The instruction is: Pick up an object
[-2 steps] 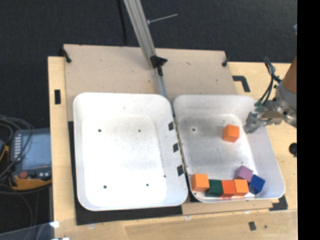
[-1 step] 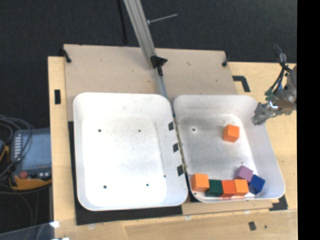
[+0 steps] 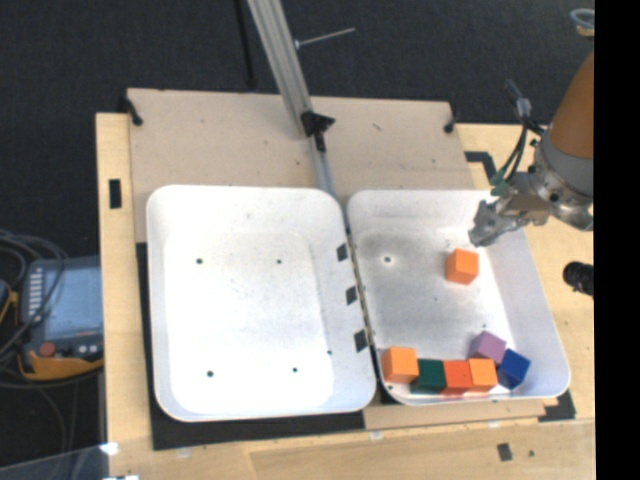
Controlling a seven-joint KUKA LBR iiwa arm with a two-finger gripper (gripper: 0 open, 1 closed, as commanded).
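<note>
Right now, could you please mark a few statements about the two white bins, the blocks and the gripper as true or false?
1. The lone orange cube lies in the right white bin. True.
2. The blocks are clustered in the left white bin. False: they line the right bin's near edge.
3. A purple block sits beside a blue block. True.
4. The gripper holds a green block. False: it hangs near the orange cube.

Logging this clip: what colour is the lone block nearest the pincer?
Orange; the lone block shows plainly in the camera view, in the right bin.
</note>
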